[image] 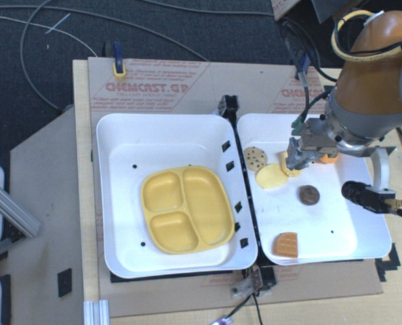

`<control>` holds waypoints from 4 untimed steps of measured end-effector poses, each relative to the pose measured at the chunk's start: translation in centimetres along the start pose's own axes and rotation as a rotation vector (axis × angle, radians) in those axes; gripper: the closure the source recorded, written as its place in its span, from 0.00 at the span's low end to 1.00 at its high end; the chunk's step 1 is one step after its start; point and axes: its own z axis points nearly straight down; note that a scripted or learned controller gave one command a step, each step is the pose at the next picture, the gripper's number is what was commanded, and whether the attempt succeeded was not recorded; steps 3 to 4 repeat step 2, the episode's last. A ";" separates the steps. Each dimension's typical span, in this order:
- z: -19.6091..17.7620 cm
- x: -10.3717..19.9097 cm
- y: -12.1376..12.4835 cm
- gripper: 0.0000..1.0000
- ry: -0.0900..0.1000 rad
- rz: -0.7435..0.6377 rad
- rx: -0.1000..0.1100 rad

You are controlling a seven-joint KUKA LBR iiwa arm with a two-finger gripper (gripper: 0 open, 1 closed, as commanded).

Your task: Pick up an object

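Bench carried two white bins side by side. Left bin [119,181] held a yellow divided tray [186,208], three compartments, nothing in them. Right bin [363,239] held the loose items and the arm's working end.

Arm [373,66] reached in from the right, wrist low over the upper part of the right bin. Gripper [294,162] sat down close to the bin floor, just beside a pale yellow disc [271,177] and touching or nearly touching a small yellow-orange piece at its tip; fingers too small and too shadowed to read, so apart or together could not be told.

Other candidates: speckled cookie [255,158] near the divider, dark round piece [310,194] mid-bin, tan wedge [287,244] at the near wall, all lying flat and apart from the gripper.

Judgement: approach done, descent roughly complete. Nothing seen lifted. Grasp unconfirmed; closing and raising remained.
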 end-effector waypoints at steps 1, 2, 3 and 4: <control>0.1 5.3 -0.1 1.00 0.000 0.000 0.000; 2.2 9.6 0.1 1.00 -0.001 0.001 0.003; 2.2 9.6 0.1 1.00 -0.001 0.001 0.003; 2.2 9.6 0.1 1.00 -0.001 0.001 0.003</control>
